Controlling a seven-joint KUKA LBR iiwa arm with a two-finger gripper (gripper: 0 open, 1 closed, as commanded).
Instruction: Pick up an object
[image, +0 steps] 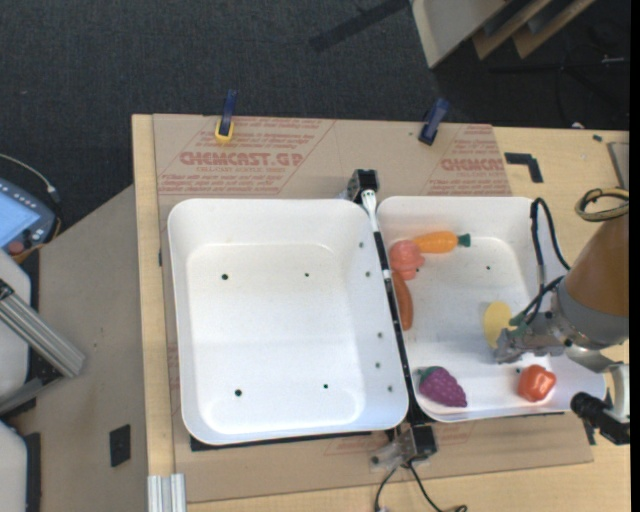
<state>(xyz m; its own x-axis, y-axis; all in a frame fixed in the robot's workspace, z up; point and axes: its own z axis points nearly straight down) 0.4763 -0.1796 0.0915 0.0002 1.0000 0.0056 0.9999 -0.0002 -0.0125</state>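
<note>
From my remote seat, the brown cardboard-covered counter (300, 150) carried two shallow white plastic bins: the left bin (190, 300) across the frame's middle, and the right bin (480, 215) at centre right, where every toy lay. The grey arm with its orange band (600, 280) came in from the right edge.

I judged the step in hand to be a descent onto the round yellow plastic fruit (497, 320), which sat in the right bin's lower right part. To do it well, I would have centred over that fruit before closing and kept off the red plastic pepper (537, 383) near it, lower right.

The purple plastic grape bunch (441, 387) lay at the bin's lower left, the orange plastic carrot (437, 241) near its top.

The tool (515, 343) sat just beside the yellow fruit, possibly touching it. How far it was open I could not tell, nor could I see anything held in it.
</note>
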